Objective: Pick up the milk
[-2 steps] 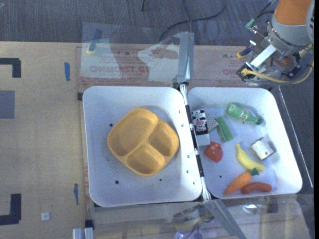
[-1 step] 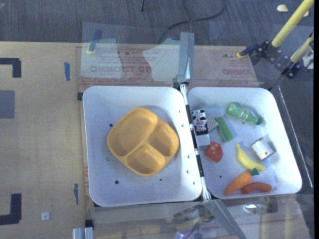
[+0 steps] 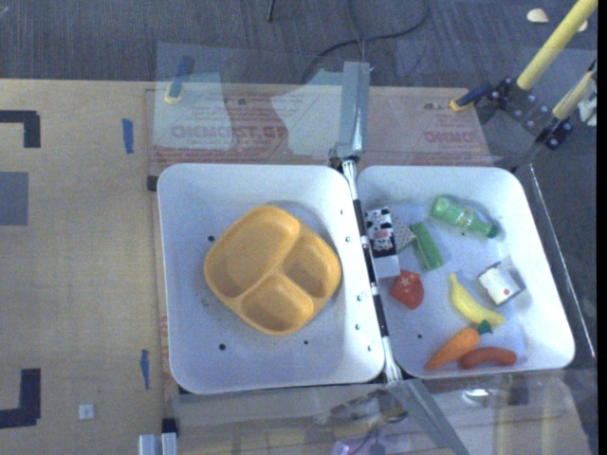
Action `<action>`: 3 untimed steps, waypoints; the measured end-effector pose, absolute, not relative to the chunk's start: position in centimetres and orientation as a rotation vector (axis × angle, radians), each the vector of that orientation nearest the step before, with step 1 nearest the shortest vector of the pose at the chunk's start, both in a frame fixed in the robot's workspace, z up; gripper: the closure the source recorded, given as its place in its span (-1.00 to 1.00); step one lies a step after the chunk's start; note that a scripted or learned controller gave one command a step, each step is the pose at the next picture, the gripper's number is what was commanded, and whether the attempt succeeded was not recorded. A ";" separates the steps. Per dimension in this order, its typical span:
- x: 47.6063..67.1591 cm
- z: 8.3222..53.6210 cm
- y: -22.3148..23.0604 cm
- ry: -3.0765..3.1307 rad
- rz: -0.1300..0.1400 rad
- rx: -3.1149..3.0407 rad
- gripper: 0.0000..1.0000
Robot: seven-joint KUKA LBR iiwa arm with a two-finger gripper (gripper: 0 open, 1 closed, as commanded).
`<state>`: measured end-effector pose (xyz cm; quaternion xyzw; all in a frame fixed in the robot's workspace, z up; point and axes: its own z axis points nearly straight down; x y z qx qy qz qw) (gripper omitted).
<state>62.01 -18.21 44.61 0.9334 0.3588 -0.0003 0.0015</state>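
Milk [image 3: 381, 240]: small carton with black-and-white cow print, lying flat in the right bin [image 3: 541, 254]. It sits tight against that bin's left wall, just beside the seam where the two bins meet, in the upper half of the bin.

Long axis: runs nearly parallel to the seam, top to bottom of the view, tilted only slightly. The printed end points to the far edge of the worktop [image 3: 76, 254]; the plain white end points to the near edge.

Neighbours: green block [image 3: 425, 246] just to the carton's right, with a small dark piece between them, close to touching. Strawberry [image 3: 408, 290] near the carton's lower end. Green bottle [image 3: 462, 216], banana [image 3: 472, 301], white cube [image 3: 500, 284], carrot [image 3: 455, 347] and sausage [image 3: 488, 356] lie further right, apart from it.

Left bin [image 3: 190, 216] holds a yellow divided plate [image 3: 273, 268], well apart from the carton.

Jaws: open or closed, cannot tell.

Judgement: the arm enters from the right, so the carton lies on the far side of the right bin, across the other toys. Closing across the short width looks awkward: one side is hemmed by the wall, the other by the green block. Closing on the two ends along the seam looks freer.
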 end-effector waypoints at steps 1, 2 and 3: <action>62.2 45.7 -17.9 1.133 0.000 2.925 1.00; 62.3 46.7 -17.6 1.139 0.000 2.919 1.00; 62.4 47.8 -17.4 1.145 0.001 2.914 1.00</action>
